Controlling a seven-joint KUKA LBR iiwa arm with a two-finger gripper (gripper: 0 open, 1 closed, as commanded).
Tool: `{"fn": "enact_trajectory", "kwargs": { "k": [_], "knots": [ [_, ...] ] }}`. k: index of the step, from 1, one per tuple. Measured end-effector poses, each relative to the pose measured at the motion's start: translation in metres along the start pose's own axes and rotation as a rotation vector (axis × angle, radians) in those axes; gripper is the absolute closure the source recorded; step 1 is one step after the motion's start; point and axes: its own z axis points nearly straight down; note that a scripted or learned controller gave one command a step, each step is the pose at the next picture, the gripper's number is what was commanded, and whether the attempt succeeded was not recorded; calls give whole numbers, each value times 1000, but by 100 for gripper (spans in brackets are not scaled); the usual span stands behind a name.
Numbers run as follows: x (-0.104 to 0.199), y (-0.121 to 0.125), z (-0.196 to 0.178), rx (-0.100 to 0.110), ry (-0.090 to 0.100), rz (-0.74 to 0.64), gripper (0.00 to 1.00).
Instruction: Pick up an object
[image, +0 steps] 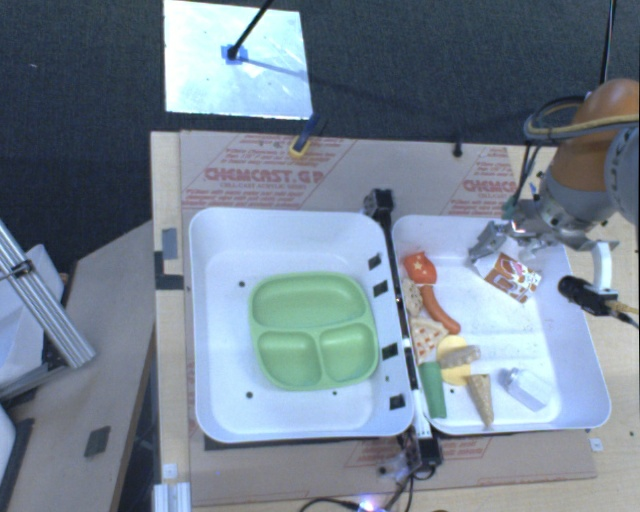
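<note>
Two bins (200, 300), one green tray (310, 330)

Red-white snack packet (513, 277) lying flat, tilted, upper part of right bin, apart from other items.

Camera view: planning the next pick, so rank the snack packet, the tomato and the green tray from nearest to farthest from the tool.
1. Snack packet, right bin, just below the tool.
2. Tomato, right bin's left side.
3. Green tray, left bin.
</note>
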Motion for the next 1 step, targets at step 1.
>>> {"fn": "enact_trajectory", "kwargs": {
  "k": [1],
  "knots": [
    [-1,4,22,-16,-4,0,0]
  ]
}}
